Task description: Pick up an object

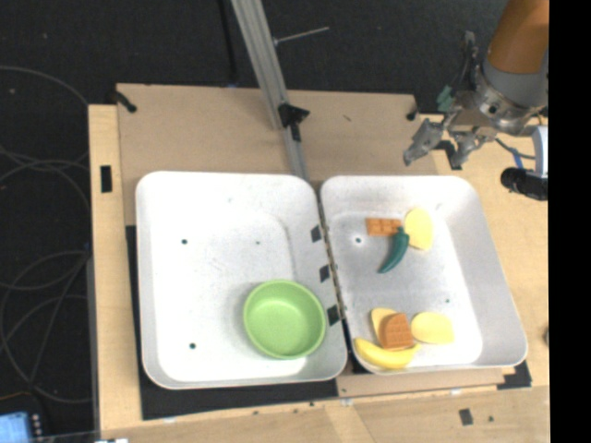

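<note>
My gripper point(437, 151) hangs above the far right rim of the right bin point(480, 238), open, with nothing between its fingers. Inside that bin, near the far side, lie an orange block point(381, 226), a pale yellow piece point(419, 228) and a dark green pepper-like piece point(395, 252). At the near edge sit a banana point(383, 354), a brown piece point(397, 331) and a yellow lemon-like piece point(432, 328). A green bowl point(283, 317) rests in the left bin point(185, 210), near its front right corner.
A slanted metal pole point(268, 67) rises from behind the seam between the bins. The brown bench board point(203, 127) lies behind the bins. Black cables run at the left on the dark floor.
</note>
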